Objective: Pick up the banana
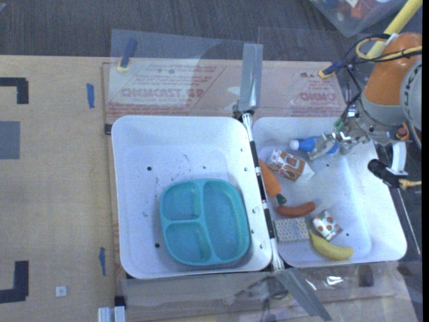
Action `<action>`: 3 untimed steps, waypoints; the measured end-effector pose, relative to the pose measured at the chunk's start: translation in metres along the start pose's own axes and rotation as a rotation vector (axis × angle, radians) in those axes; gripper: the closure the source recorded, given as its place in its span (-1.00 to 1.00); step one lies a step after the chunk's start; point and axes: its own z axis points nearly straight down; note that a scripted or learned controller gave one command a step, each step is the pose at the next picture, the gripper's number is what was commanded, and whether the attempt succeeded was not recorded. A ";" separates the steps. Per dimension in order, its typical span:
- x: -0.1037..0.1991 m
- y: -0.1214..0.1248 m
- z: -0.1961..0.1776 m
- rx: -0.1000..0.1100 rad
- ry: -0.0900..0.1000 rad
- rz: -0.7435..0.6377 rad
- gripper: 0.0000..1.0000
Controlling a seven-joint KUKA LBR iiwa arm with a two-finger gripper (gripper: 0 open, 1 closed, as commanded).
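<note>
- Yellow banana (330, 247) lies at the near edge of the right bin (375, 213) — just beside a small patterned cup (326, 225), with a sausage (295, 209) and carrot (270, 181) farther left.
- Claw (333, 141) hangs over the bin's far side by a blue bottle (305, 143), well apart from the banana; whether it is open cannot be told.
- Left bin (134, 153) holds a teal tray (204, 221).
</note>
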 end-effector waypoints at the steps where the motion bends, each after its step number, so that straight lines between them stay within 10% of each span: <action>1: 0.001 0.000 0.000 -0.008 -0.014 -0.080 -1.00; 2: -0.001 -0.004 -0.007 0.004 -0.015 -0.081 1.00; 3: 0.051 -0.028 -0.027 -0.032 -0.027 0.007 1.00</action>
